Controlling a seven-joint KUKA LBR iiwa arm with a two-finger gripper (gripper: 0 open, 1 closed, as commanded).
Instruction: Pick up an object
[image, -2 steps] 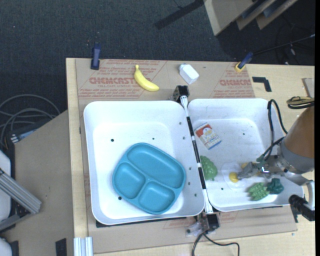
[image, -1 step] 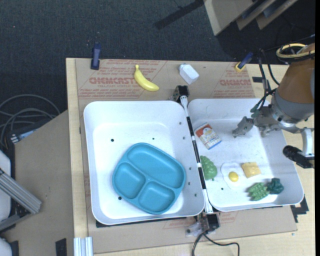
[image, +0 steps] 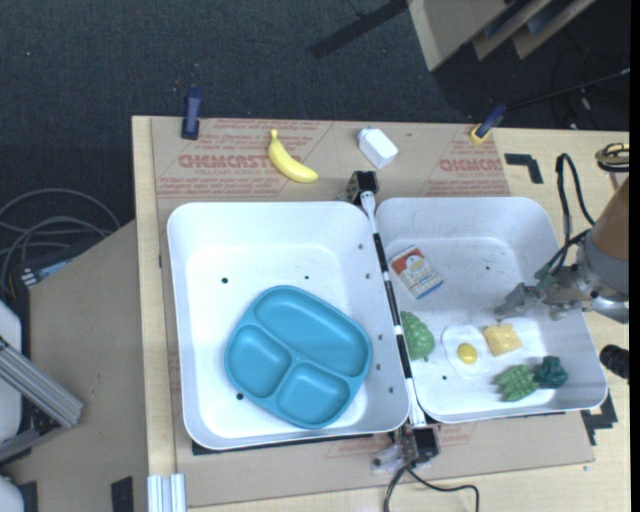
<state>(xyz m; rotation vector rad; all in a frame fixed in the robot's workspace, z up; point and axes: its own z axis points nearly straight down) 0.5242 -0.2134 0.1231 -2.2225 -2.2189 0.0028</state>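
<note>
Gripper (image: 520, 297) low in right bin (image: 470, 215), near 3 o'clock wall; fingers' state: cannot tell. Nothing visibly between them. Yellow block (image: 503, 339) just beside it at 7 o'clock, fried egg (image: 465, 352) next over at 9. Green toys (image: 530, 379) at bin's 5 o'clock, small carton (image: 415, 272) at 10 o'clock, green lump (image: 417, 338) against divider. Blue tray (image: 296, 354) in left bin (image: 200, 230). Banana (image: 288, 160) on bench at 12.

Blue divided plate (image: 297, 353) in left bin (image: 200, 300), gripper (image: 522, 297) low over right bin (image: 520, 215) above yellow cheese block (image: 502, 339), fried egg (image: 465, 352) beside it
</note>
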